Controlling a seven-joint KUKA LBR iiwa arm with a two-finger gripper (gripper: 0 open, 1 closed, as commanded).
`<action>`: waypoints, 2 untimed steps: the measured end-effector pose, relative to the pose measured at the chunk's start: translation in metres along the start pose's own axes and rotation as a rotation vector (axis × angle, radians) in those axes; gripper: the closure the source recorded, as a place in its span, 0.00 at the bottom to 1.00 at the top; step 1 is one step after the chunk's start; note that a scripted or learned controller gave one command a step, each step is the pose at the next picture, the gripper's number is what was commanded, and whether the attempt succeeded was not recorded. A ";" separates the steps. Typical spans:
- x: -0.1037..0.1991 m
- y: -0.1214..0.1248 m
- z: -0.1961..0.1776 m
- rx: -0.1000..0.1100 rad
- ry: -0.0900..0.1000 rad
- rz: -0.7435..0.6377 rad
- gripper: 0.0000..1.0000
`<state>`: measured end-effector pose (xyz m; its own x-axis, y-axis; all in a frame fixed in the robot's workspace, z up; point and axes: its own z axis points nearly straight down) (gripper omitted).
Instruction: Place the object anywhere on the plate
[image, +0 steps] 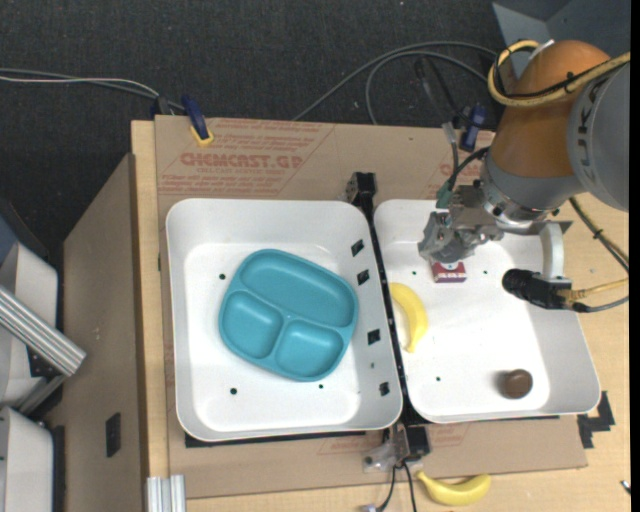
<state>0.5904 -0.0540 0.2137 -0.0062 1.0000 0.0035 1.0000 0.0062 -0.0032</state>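
A teal divided plate (288, 314) lies in the left bin (190, 330). In the right bin (560, 345) my gripper (450, 250) hangs low near the bin's back left part, directly over a small red and white object (450, 273) that shows just below the fingertips. A yellow banana (410, 315) lies against the right bin's left wall, a little in front of the gripper. A small brown round object (516, 383) rests near the bin's front right.
A second banana (458, 488) lies outside the bins on the bench's front edge. A black cylindrical part (532, 286) of the arm's tooling sticks out right of the gripper. Cables run behind the bins. The divider (378, 300) between the bins carries black clips.
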 end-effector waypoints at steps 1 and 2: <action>0.051 -0.013 0.008 0.002 0.000 0.000 1.00; 0.110 -0.028 0.010 0.002 0.000 -0.001 1.00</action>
<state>0.5615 0.0558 0.2039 -0.0072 1.0000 0.0037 1.0000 0.0073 -0.0047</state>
